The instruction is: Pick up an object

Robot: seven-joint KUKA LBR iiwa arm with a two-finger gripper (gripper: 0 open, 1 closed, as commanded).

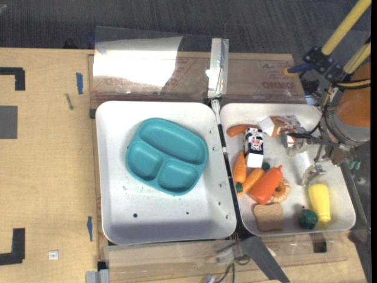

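Observation:
The right white bin holds a heap of toy food. There is a red sausage, a black-and-white carton, a small white block, two carrots, an orange pepper, a tan bread slice, a yellow bottle and a green piece. My gripper hangs low over the right half of this bin, just above the yellow bottle and right of the pepper. Nothing is plainly held in it.
The left bin carries a teal divided plate. A printed packet lies at the right bin's back. The arm's orange band stands over the bin's right rim. Yellow bars cross the upper right.

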